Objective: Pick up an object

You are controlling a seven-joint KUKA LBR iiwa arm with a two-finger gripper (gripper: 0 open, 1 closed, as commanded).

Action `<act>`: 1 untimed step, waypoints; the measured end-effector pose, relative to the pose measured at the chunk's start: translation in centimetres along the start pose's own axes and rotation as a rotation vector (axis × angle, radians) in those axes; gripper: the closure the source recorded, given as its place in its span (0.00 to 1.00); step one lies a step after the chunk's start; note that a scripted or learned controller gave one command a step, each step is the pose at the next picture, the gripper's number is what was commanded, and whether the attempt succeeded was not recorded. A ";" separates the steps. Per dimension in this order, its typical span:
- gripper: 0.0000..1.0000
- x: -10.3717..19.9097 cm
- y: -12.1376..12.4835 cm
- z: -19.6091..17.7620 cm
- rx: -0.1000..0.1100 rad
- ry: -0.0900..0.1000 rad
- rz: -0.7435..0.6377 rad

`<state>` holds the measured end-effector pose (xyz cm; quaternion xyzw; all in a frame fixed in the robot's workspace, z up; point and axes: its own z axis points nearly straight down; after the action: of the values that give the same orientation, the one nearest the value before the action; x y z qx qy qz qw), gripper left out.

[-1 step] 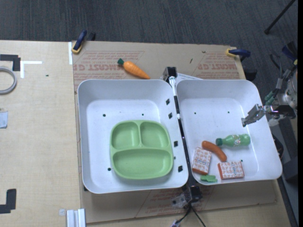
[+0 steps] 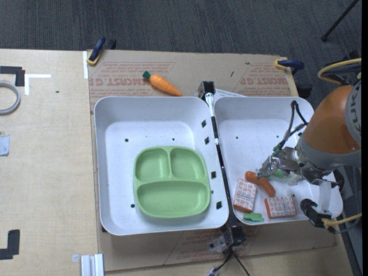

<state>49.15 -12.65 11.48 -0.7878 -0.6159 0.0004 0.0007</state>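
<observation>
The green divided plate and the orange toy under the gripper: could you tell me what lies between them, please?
In the camera view, between the green plate and the orange toy lie the bins' adjoining walls and a small printed card.

A dark grey carpeted floor (image 2: pixel 190 13) runs along the far side of the bench (image 2: pixel 46 171), whose top is pale wood. A sheet of brown cardboard (image 2: pixel 190 76) with red printed lettering lies over the bench's right part, held at its far corners by blue clamps (image 2: pixel 96 49). Black tape marks (image 2: pixel 12 73) sit near the bench's left edge, at the far corner and toward the near one, with a strip of white tape (image 2: pixel 38 76) beside the far mark. The light is even and soft.
</observation>
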 end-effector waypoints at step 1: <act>0.00 2.3 -1.6 1.9 -0.013 -0.002 -0.197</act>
<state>48.11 -10.05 9.56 -0.7235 -0.6903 -0.0029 -0.0051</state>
